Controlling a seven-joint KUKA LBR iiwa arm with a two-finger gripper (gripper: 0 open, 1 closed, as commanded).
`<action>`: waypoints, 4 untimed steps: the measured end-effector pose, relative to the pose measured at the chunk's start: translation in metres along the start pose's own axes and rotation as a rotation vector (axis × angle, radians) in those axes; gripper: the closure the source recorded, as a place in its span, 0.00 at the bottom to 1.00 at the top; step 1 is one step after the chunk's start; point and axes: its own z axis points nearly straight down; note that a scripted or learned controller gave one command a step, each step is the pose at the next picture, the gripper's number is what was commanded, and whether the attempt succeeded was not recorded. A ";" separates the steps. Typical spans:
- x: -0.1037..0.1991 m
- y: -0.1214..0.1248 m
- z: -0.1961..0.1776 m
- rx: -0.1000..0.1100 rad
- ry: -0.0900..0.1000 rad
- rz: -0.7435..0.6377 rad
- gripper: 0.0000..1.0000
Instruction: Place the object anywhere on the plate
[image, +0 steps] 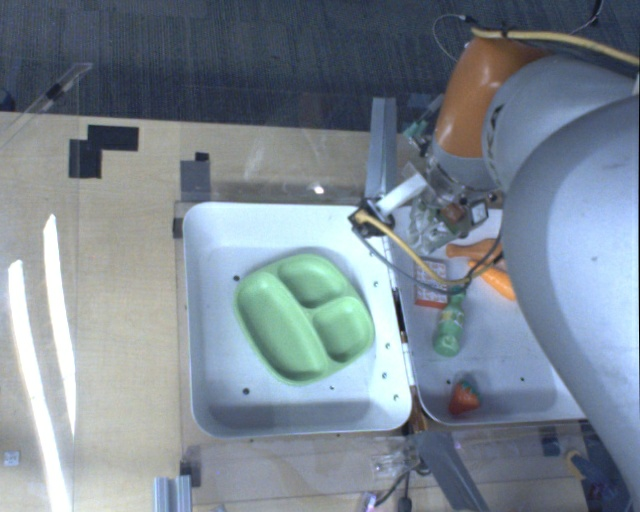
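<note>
Gripper (432, 232) hangs over the right bin (520, 405), its jaws a blurred tangle whose state I cannot tell. Just beside it lies an orange carrot-like piece (492, 272), half hidden by the arm (570, 190). Nearer lie a green bottle (449, 330) and a red strawberry (464, 397). The glossy, three-compartment green plate (303, 316) sits in the left bin (215, 400).

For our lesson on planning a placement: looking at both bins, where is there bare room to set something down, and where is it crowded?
Bare room: the green plate's three compartments, and the left bin's floor around the plate. Crowded: the right bin, where a green bottle, a strawberry and an orange item lie under the arm and gripper.
</note>
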 end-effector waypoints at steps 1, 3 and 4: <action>-0.033 0.066 -0.015 0.000 0.002 0.310 1.00; -0.062 0.082 -0.035 -0.002 -0.001 0.316 1.00; -0.072 0.010 -0.045 -0.001 0.001 0.315 1.00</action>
